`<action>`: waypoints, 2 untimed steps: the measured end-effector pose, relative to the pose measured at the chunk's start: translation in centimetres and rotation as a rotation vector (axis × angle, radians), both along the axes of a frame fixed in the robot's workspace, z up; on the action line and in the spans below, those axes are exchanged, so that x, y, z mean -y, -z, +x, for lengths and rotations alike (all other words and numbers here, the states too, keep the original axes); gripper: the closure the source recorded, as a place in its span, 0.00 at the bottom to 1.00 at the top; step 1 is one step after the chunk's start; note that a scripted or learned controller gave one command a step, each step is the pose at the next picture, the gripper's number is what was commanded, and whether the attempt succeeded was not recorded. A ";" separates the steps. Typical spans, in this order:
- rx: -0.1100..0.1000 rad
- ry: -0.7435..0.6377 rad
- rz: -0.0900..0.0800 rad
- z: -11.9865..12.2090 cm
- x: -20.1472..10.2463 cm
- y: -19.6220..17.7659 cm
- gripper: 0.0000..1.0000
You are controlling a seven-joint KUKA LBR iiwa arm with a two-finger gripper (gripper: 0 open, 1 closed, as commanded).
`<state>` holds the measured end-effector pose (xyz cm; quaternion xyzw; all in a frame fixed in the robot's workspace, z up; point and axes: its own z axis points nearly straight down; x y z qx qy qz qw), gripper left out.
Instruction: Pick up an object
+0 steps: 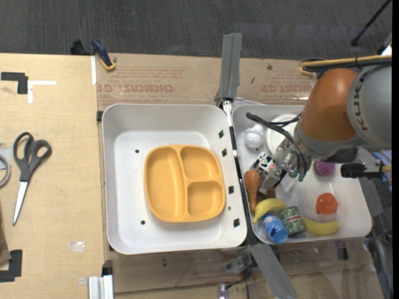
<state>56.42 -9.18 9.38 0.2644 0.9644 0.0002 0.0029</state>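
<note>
orange-banded arm point(340, 108) hangs over the right bin point(358, 223), its gripper point(274, 176) low near that bin's left wall, above a banana point(268, 207) and a brown thing point(251, 182); whether it's spread or pinched, i cannot tell.

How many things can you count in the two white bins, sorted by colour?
Yellow: 2, divided plastic plate, curved banana
Orange or red: 2, carrot-like piece, round tomato-like ball
Blue: 1, small cup
Purple: 1, small piece
White: 1, crumpled ball
Total: 7
</note>
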 end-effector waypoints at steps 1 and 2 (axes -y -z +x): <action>-0.002 0.078 0.000 -8.5 2.5 0.0 0.00; 0.001 0.095 -0.001 1.9 6.5 -0.1 0.00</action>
